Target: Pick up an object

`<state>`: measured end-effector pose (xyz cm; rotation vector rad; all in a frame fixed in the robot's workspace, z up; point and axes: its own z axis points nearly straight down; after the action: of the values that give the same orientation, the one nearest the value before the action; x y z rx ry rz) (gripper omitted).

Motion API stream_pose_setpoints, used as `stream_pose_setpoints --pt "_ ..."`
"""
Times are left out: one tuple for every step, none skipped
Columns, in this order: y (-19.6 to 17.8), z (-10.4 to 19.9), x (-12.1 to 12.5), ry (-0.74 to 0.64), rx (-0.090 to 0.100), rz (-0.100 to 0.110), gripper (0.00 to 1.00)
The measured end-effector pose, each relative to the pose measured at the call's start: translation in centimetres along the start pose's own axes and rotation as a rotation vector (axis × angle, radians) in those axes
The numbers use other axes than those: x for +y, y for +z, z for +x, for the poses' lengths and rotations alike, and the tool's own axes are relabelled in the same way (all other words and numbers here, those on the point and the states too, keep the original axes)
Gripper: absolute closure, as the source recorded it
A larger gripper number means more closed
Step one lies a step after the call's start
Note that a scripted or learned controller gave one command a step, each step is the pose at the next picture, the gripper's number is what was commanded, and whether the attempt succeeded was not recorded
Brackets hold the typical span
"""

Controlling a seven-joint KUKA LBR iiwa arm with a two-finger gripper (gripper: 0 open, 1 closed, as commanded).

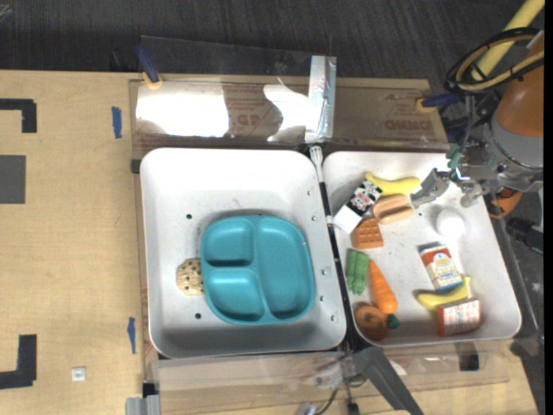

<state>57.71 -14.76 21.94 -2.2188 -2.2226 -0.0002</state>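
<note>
My gripper (442, 184) hangs over the right bin's (501, 258) far side, fingers spread and holding nothing, with the hot dog (393, 208) just to its left (long axis running left-right).

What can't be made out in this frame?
- Tool: too small and blurred in the camera view to read its state.
- Cookie: right side hidden under the teal tray.
- Arm: cut off by the right edge.
- Carton: label print too small to read.
</note>
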Motion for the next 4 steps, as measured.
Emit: stream_pose_setpoints --pt "9.7 2.6 7.9 0.104 -0.003 -0.016 0.0" --pt "13.1 0.9 9.2 0.025 -0.003 -0.007 0.0" --pt "13.3 0.6 7.6 -0.005 -0.001 -0.001 0.0" --pt "12.3 0.6 7.5 -0.007 -0.002 0.002 1.0"
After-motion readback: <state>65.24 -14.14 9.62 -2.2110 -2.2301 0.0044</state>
